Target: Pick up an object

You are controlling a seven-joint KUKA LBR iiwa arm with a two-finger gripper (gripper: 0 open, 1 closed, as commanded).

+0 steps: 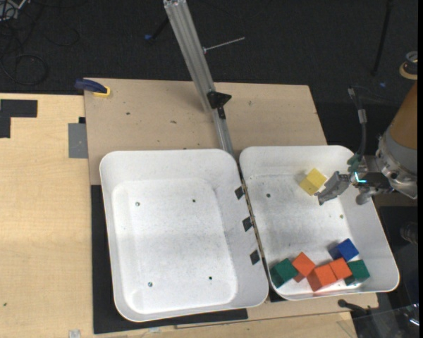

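A yellow block (313, 182) lies in the upper part of the right bin (289, 159). Along that bin's near edge sits a cluster of blocks: a green one (283, 271), orange ones (303, 263) (323, 277), a blue one (346, 249) and another green one (359, 272). My gripper (347, 192) hangs over the bin's right side, just right of the yellow block. It is open, with nothing between its fingers. The left finger (330, 187) ends close beside the yellow block, apart from it.
The left bin (170, 232) stands beside the right one, with black clips (244, 222) along the shared rim. A slanted aluminium rail (195, 56) rises behind the bins. A blue and yellow clamp (93, 86) lies at the bench's far left corner.
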